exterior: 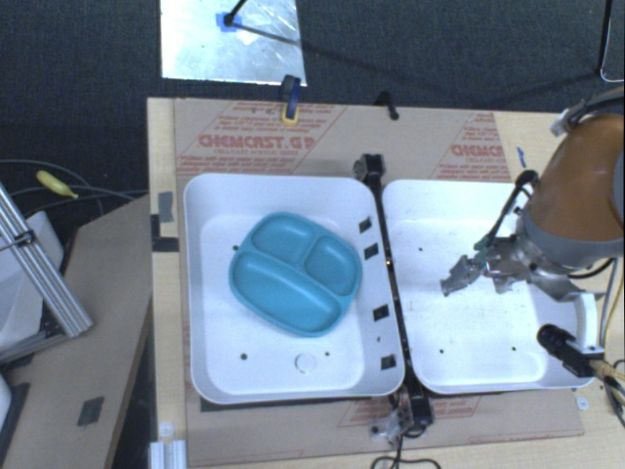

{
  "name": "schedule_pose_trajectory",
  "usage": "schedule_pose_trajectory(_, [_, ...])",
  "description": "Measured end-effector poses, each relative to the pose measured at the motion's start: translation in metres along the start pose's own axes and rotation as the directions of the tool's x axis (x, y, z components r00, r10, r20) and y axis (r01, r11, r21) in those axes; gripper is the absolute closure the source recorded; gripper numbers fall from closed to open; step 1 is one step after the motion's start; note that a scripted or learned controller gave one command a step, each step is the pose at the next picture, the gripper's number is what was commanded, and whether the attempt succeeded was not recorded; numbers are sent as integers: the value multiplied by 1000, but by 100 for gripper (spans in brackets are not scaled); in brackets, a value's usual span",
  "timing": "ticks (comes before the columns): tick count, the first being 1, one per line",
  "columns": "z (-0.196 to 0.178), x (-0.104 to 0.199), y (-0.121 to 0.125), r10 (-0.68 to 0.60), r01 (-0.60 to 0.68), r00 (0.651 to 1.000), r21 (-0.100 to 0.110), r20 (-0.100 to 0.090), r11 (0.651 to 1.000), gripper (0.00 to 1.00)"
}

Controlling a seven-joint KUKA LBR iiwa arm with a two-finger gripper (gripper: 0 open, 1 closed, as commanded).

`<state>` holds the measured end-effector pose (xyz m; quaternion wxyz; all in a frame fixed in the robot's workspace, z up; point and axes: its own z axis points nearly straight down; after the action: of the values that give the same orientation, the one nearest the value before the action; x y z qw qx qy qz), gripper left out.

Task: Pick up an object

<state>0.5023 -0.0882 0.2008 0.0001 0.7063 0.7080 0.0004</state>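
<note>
A blue divided plate lies flat in the left bin, near its middle. My gripper hangs over the right bin, well to the right of the plate and apart from it. Its grey fingers point left toward the bin divider. I see nothing between them.
A black divider with clips runs between the two bins. A small round white mark sits on the left bin's floor near the front. A black part juts over the right bin's front right corner. Brown cardboard lies under the bins.
</note>
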Motion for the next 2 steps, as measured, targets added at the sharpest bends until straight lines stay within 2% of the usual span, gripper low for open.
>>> schedule_pose_trajectory(1, [17,104,-12,-11,11,1000,1,-4,1000,0])
schedule_pose_trajectory(2, [-13,192,-15,-11,11,1000,-3,-3,1000,0])
